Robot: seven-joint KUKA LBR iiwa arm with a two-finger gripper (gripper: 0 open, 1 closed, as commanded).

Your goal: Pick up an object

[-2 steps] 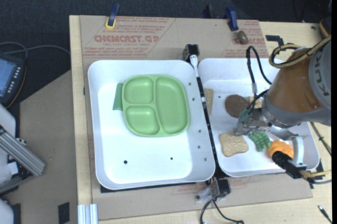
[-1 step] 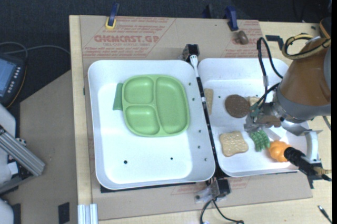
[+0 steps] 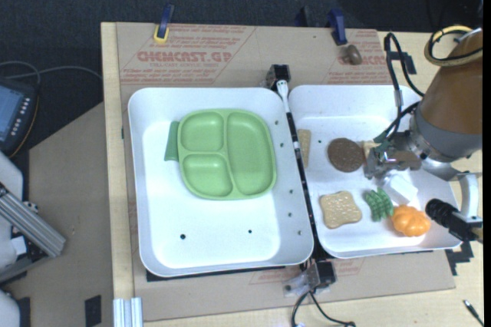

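The gripper (image 3: 381, 164) hangs low in the right bin (image 3: 337, 101), its fingers blurred, so their state cannot be told. Near it lie a brown patty (image 3: 346, 154), green piece (image 3: 378, 204), orange fruit (image 3: 410, 220) and cracker (image 3: 340, 209); perhaps none is held.

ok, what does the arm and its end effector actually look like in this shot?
The arm is a thick rounded grey body with a broad orange band above the wrist. Black cables loop along its upper side, beside a yellowish loop. The gripper is a small metallic grey block with dark parts, blurred here. No markings legible.
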